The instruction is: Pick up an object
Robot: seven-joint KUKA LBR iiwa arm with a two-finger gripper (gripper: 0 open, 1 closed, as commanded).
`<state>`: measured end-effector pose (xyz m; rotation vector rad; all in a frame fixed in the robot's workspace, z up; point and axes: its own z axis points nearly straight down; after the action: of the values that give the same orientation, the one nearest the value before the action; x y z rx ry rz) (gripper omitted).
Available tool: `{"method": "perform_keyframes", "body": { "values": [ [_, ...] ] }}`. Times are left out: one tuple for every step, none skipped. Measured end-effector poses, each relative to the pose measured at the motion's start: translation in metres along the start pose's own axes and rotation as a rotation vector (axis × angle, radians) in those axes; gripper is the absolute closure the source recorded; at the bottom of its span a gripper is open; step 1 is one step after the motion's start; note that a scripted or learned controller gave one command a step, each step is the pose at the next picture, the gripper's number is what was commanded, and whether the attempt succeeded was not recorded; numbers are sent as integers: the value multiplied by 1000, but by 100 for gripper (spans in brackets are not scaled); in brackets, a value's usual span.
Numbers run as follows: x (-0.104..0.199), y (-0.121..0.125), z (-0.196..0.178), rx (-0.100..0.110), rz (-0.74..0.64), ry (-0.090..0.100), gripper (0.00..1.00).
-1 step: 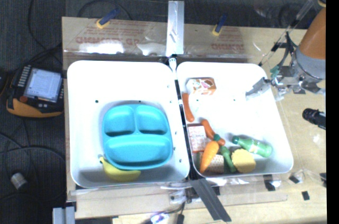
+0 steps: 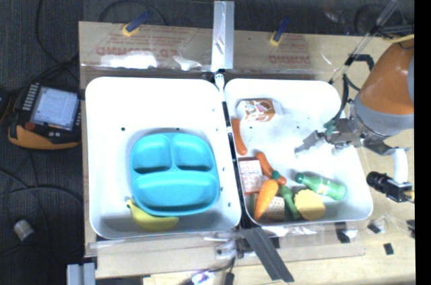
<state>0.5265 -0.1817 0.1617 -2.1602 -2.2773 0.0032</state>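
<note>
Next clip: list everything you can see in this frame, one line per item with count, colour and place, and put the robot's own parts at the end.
Shallow white plastic bins: 2, white, side by side on the bench.
Sectioned blue plastic tray: 1, light blue, middle of the left bin.
Yellow toy banana: 1, yellow, left bin, partly under the tray's near edge.
Small orange-and-white packet: 1, right bin, far left corner.
Thin orange-red stick: 1, right bin, along the divider.
Red-and-white flat box: 1, right bin, left side.
Orange toy carrot: 1, right bin, near edge.
Green plastic bottle: 1, right bin, near right.
Yellow block: 1, right bin, beside the bottle.
Handheld device with screen: 1, orange-black, floor at left.
Gripper: 1, grey, above the right bin.
</note>
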Motion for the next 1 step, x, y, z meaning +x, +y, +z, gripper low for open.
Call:
{"method": "perform_keyframes", "body": {
  "values": [
    [64,-13,-25,-1,-111,0,0]
  ]
}}
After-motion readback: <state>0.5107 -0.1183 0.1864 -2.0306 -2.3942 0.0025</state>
